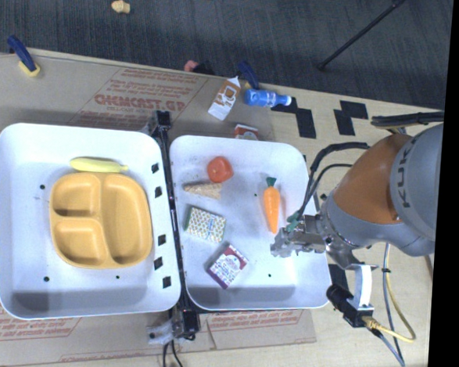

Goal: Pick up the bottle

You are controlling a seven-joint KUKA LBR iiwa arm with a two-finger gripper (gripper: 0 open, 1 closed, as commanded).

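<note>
A small blue bottle [263, 99] lies on its side on the cardboard behind the right bin [284, 296], outside both bins. My gripper [286, 242] hangs low over the right side of that bin, just below the carrot [272, 208] and far in front of the bottle. Nothing shows in its grasp. The grey arm with its orange band [368, 188] reaches in from the right.
The right bin also holds a tomato [220, 169], a bread wedge [203, 189], a green patterned box [206, 224] and a purple box [226, 265]. In the left bin [7, 226] are a yellow divided plate [100, 217] and a banana [97, 164]. A small carton [224, 98] lies beside the bottle.
</note>
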